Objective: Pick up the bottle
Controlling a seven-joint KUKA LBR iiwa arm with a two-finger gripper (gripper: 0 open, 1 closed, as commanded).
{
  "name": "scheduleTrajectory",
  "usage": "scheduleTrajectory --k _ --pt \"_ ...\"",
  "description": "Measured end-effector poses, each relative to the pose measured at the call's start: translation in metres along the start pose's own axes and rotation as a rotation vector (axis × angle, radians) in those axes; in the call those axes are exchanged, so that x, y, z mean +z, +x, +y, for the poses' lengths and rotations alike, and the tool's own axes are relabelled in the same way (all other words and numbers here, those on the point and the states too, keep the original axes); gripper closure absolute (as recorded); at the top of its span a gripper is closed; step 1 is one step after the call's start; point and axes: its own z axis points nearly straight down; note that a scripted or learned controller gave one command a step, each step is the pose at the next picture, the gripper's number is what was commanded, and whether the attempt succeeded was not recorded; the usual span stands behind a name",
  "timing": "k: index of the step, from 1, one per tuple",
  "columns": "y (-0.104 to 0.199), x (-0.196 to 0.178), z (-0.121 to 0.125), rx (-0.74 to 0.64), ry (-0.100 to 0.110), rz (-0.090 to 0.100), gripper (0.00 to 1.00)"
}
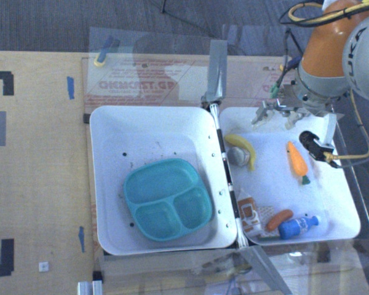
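Observation:
A small blue bottle (298,226) with a clear neck and white cap lies on its side near the front right corner of the right bin (338,195). My gripper (276,116) hangs over the back edge of that bin, far from the bottle. Its two fingers (260,113) are spread apart and open, with nothing between them. The grey arm with its orange band (332,32) comes in from the upper right.
An orange sausage (278,219) lies right against the bottle's left end, beside a brown packet (249,212). A carrot (297,160), a banana (243,147) and a grey lump (237,157) lie further back. The left bin (111,134) holds a teal divided plate (167,198).

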Motion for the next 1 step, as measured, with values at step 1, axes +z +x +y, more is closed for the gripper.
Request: scheduleTrajectory --k 1 --pt "0.0932 0.01 -0.0451 0.219 0.003 0.0 0.0"
